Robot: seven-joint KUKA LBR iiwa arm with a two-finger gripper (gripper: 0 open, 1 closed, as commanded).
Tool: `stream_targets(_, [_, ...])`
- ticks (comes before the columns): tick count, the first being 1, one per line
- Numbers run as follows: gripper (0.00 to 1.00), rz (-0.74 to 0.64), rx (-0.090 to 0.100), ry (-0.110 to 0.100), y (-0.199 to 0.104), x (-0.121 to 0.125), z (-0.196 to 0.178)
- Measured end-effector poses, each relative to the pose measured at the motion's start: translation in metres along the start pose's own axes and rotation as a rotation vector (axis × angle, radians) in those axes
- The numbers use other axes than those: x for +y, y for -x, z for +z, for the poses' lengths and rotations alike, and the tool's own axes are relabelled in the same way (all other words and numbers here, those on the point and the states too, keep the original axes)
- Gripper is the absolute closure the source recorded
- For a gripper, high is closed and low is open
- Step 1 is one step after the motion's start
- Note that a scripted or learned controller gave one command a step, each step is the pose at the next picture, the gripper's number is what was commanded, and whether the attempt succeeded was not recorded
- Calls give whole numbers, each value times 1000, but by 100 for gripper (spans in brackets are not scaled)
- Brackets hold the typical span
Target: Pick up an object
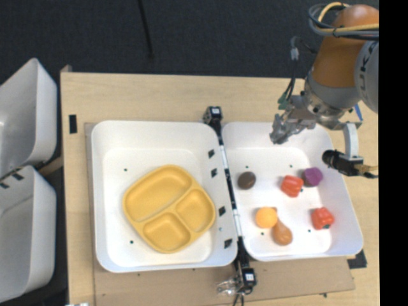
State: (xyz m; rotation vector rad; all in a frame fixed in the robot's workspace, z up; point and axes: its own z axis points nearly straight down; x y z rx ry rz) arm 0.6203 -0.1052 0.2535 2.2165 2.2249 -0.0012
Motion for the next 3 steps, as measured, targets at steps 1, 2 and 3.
stream_targets(1, [100,-1,2,0,-52,-14,-7])
stream_targets(2, [100,-2,1,0,-93,-19,-4])
stream_targets(3, [100,-3,2,0,-147,-36,-5])
